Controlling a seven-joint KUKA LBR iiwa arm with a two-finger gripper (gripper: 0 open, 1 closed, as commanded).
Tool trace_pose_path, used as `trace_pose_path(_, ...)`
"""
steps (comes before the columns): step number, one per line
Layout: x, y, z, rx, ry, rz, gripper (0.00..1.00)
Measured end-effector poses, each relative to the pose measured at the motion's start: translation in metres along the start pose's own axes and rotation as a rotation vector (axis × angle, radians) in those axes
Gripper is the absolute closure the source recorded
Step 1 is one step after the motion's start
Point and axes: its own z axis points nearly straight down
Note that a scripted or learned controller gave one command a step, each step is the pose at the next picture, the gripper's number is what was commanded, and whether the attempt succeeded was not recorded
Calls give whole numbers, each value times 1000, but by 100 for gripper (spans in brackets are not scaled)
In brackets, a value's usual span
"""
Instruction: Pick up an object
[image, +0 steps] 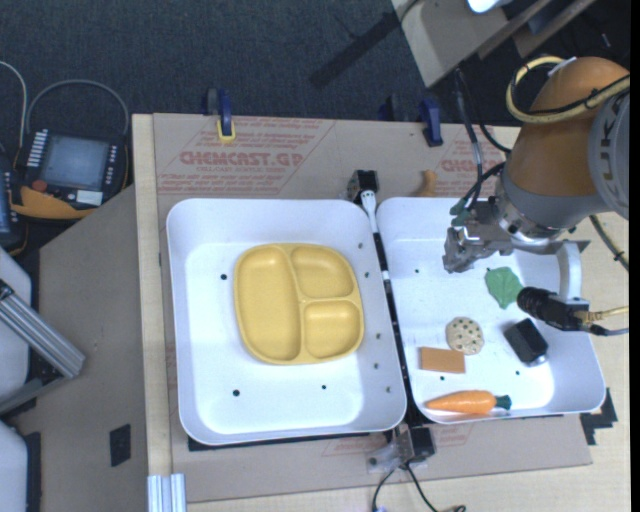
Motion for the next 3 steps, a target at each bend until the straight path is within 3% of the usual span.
trace_pose_path(3,139,-34,11,1,-1,-1,100)
